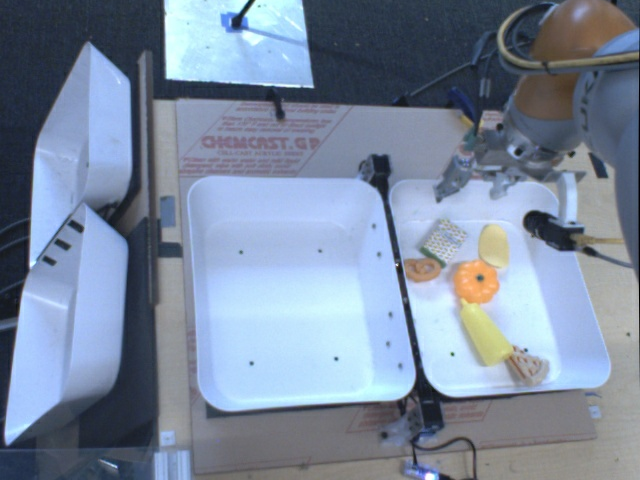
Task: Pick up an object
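The right bin [575, 313] holds several small toys. A pale checkered block [443, 238] and a yellow oval piece [493, 245] lie nearest the far wall. Below them sit a small brown ring-shaped piece [423, 269] and an orange pumpkin [476, 281]. A yellow bottle-shaped toy [485, 334] and a tan wedge [527, 368] lie toward the near edge. My gripper [472, 183] hangs over the bin's far edge, above and behind the checkered block. It is open, with nothing between its fingers [447, 181].
The left bin [290, 288] adjoins the right one, with black clamps [375, 166] at the seam. Two spare white bins [70, 248] lean at the far left. A shiny metal sheet [237, 26] lies beyond the bench. Cables run at the upper right.
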Robot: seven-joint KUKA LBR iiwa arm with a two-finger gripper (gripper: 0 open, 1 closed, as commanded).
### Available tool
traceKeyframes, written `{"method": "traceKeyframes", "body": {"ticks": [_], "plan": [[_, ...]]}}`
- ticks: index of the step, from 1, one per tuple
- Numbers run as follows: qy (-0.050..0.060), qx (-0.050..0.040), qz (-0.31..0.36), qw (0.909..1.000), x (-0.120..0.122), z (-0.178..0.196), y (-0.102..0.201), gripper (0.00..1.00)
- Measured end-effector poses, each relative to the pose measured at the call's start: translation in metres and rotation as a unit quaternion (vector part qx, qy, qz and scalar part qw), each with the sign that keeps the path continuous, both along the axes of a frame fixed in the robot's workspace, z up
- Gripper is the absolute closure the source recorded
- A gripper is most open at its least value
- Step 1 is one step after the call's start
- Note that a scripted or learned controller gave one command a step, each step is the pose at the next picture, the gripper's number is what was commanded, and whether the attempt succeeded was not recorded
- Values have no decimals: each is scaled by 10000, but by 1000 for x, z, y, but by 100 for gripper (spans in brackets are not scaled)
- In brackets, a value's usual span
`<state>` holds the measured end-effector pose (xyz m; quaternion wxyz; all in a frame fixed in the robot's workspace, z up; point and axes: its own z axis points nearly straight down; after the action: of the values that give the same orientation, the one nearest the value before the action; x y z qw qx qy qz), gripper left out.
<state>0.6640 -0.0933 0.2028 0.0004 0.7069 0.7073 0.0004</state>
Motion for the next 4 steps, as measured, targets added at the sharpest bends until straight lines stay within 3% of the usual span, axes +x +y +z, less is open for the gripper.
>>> {"method": "traceKeyframes", "body": {"ticks": [1,2,3,4], "plan": [[17,-7,-34,10000,-14,-38,-79,0],[37,7,-15,10000,-51,-122,-96,0],[9,5,6,10000,-100,-119,-54,0],[-4,-2,-5,10000,-100,-108,-56,100]]}}
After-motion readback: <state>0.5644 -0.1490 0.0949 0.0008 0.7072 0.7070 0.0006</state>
